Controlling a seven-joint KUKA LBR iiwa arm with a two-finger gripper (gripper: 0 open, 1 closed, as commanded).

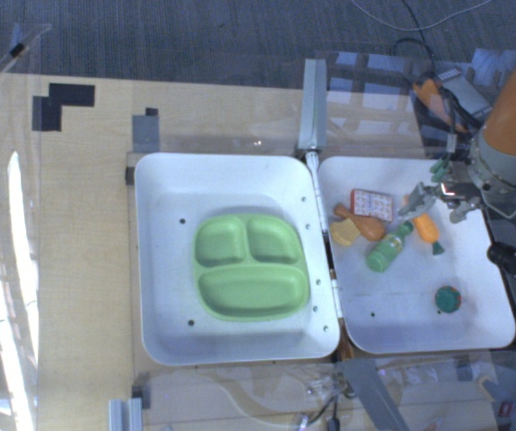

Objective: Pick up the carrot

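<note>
Hovering just above the carrot (427, 230), the hand (419, 206); finger spread unclear.

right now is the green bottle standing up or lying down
Lying down: the green plastic bottle rests on its side on the floor of the right white bin, cap pointing up-right toward the orange carrot.

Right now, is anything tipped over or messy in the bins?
A little. The green bottle in the right bin lies on its side, tilted, in a loose cluster with the carrot and other toy food. The green divided plate sits neatly in the left bin. Nothing looks spilled or broken.
</note>
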